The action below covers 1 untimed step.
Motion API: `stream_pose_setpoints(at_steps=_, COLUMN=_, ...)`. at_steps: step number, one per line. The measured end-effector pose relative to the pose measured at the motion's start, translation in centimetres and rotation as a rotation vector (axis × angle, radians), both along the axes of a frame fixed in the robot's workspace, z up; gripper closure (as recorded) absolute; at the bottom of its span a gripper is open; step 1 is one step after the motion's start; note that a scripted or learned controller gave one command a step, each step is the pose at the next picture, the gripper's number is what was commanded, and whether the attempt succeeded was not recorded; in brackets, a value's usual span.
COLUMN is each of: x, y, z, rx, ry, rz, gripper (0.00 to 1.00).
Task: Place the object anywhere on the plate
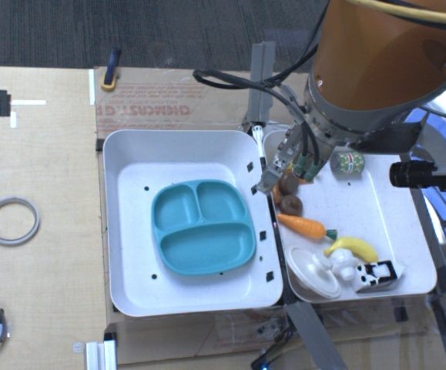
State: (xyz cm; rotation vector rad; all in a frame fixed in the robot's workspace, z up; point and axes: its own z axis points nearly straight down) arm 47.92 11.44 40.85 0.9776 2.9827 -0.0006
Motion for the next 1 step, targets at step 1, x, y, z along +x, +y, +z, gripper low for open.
stream_pose_setpoints(at_steps=1, x=-0.1, y=6.75, z=-7.11, rx=0.0, ry=0.003, rz=0.051, gripper=1.0)
